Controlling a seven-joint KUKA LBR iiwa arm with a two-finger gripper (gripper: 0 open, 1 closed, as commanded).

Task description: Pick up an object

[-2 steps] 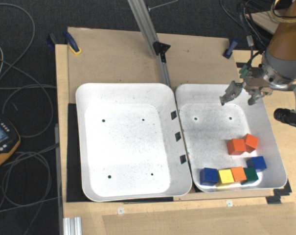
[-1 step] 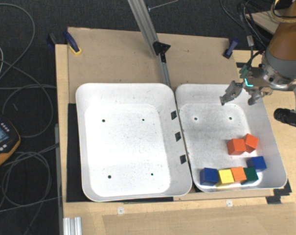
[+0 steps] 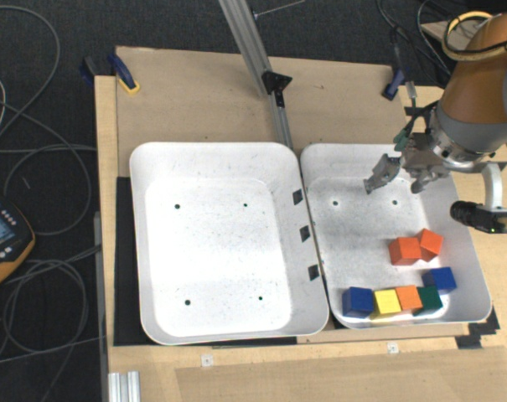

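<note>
Grey arm with orange band (image 3: 479, 82) reaching in over the far right corner of the table (image 3: 194, 82). Two-finger hand (image 3: 397, 180) spread open above the far part of the right shallow white bin (image 3: 345, 216), gripping nothing. Two small orange blocks (image 3: 416, 247) touching each other near the bin's right wall. Along its near edge, a row set close together: blue cube (image 3: 359, 300), yellow cube (image 3: 387, 301), orange cube (image 3: 409, 296), green cube (image 3: 429, 300), with another blue cube (image 3: 439, 278) just behind. Left shallow white bin (image 3: 211, 241) beside it.
</note>
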